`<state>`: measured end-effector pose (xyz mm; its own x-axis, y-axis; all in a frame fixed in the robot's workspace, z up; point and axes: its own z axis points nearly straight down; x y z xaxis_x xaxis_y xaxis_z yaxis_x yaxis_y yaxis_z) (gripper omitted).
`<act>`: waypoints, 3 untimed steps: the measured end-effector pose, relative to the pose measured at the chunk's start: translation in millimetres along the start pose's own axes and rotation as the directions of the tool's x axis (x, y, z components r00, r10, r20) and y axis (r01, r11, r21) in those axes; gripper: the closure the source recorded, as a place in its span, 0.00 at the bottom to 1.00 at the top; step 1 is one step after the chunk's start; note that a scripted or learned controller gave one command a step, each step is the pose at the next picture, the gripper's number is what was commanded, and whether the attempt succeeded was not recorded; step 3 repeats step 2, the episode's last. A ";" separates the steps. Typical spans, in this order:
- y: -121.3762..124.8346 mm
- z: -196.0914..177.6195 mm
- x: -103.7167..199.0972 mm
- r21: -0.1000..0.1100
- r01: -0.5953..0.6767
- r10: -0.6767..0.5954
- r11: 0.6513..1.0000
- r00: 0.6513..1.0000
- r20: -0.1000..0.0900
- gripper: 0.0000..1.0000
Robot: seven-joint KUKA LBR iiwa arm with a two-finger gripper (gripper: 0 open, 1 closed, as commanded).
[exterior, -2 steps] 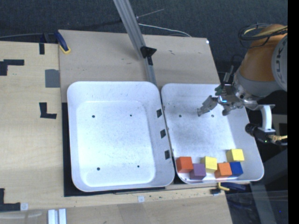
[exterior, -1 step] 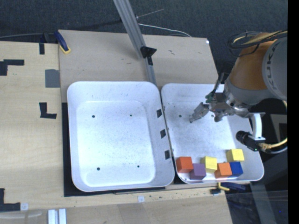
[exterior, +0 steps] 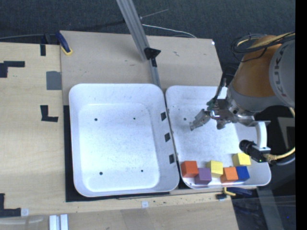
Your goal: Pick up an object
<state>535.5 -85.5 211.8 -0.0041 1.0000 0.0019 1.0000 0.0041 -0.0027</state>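
My gripper (exterior: 207, 120) hangs over the middle of the right bin (exterior: 192, 97), coming in from the right on the grey and orange arm. Its fingers are spread apart with nothing between them. Several small blocks lie along the near edge of that bin: an orange block (exterior: 189, 168), a purple block (exterior: 205, 175), a yellow block (exterior: 217, 167), a second orange block (exterior: 230, 174), a blue block (exterior: 242, 173) and another yellow block (exterior: 241, 159). The gripper is well above and behind them, touching none.
The left bin (exterior: 115, 138) stands beside the right one, their rims meeting in the middle. A metal rail (exterior: 136, 30) slants down from the top toward the bins' shared edge. Cables and a black fitting (exterior: 252, 150) hang at the arm's right.
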 end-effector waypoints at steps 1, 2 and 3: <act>9.8 -32.8 -12.0 -0.005 -0.003 0.003 1.000 1.000 0.002 0.00; 9.0 -30.7 -11.7 -0.001 -0.003 0.003 1.000 1.000 0.002 0.00; 9.0 -30.7 -11.7 -0.001 -0.003 0.003 1.000 1.000 0.002 0.00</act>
